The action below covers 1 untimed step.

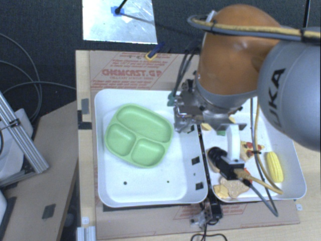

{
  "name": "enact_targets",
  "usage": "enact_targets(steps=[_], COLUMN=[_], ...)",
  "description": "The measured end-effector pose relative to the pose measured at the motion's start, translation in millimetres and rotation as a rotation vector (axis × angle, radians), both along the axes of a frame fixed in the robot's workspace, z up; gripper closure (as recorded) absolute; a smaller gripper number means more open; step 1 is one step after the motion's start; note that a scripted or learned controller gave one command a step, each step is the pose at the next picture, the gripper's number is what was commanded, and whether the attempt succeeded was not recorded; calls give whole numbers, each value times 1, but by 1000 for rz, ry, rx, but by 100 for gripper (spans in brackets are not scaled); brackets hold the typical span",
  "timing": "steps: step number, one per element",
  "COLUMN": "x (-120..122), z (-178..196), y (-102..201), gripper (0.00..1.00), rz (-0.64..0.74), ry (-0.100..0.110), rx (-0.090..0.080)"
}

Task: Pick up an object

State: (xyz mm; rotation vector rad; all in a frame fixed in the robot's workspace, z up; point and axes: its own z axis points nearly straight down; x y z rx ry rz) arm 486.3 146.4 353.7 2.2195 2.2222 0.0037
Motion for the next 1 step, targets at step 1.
enact_targets(steps=[1], x=[1], z=[11], y=[1], gripper=[100], rz=[8], ry=[-2], rx=[0])
